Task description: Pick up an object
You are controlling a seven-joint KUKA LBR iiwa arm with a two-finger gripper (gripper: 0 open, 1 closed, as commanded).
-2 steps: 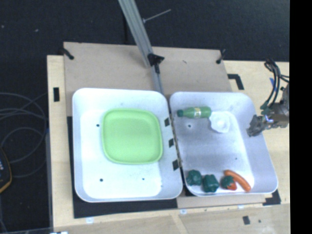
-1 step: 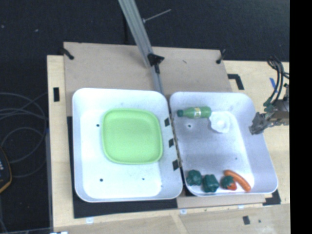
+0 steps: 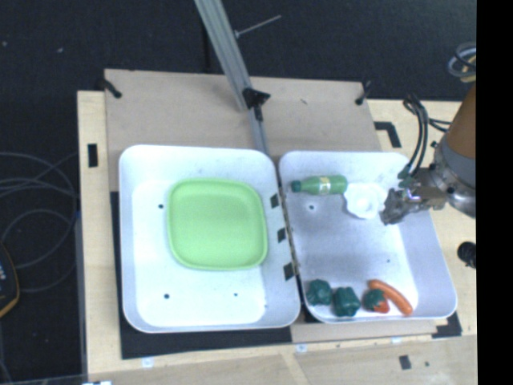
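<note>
Hovering: end effector (image 3: pixel 394 210) beside white object (image 3: pixel 362 200) | grip state unclear | bottle (image 3: pixel 319 185) label unreadable

Left white bin (image 3: pixel 144 239): square light-green plate (image 3: pixel 217 224). Right white bin (image 3: pixel 425 271): green bottle (image 3: pixel 319 185), white crumpled object (image 3: pixel 363 200), two dark-green pieces (image 3: pixel 333 297), orange-red carrot-like toy (image 3: pixel 390 296); gripper (image 3: pixel 393 211) beside the white object.

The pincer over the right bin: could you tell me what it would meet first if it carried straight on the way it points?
Probably the white lump, just left of the pincer; the bottle lies beyond. Its height above the bin is unclear, so it may pass over.
</note>
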